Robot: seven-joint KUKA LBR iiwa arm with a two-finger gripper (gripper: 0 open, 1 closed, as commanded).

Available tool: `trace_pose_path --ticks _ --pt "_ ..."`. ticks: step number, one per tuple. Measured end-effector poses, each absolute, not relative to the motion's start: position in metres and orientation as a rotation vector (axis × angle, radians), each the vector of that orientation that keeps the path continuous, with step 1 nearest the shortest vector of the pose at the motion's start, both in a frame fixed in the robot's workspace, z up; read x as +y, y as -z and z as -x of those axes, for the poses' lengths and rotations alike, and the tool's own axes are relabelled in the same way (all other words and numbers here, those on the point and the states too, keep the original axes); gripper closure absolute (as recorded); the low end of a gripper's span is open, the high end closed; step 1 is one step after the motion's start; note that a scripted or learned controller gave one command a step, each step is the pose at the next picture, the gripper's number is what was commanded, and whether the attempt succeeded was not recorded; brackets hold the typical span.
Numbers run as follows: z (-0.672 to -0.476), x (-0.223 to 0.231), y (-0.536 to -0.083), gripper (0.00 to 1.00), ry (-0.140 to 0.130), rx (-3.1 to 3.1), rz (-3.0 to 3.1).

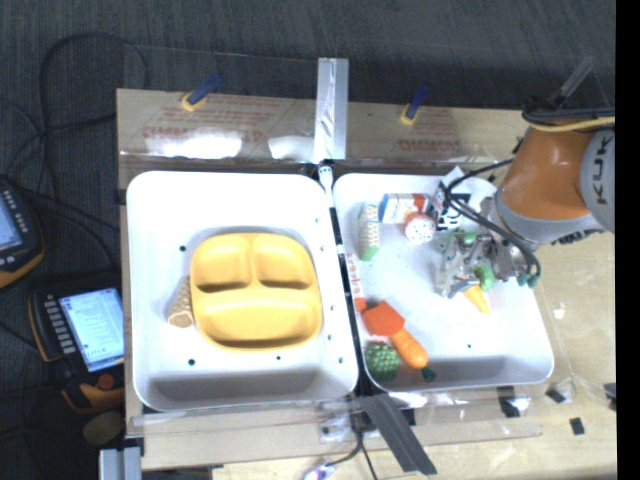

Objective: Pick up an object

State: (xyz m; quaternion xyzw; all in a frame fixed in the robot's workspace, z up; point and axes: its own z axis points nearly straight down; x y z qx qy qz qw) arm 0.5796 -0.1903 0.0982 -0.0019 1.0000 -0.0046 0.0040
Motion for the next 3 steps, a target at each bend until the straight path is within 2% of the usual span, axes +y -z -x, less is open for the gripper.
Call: trace_pose_path --ticks 1,2,3 --pt "-0.634 -0.195 -0.243 1.00 0.000 3.132 -0.236" --pt "-0.633 -0.196 -0.242 0.00 0.001 3.134 -0.237" --pt "-0.568 -0.214 -0.094 0.00 -0.001 3.111 -0.449"
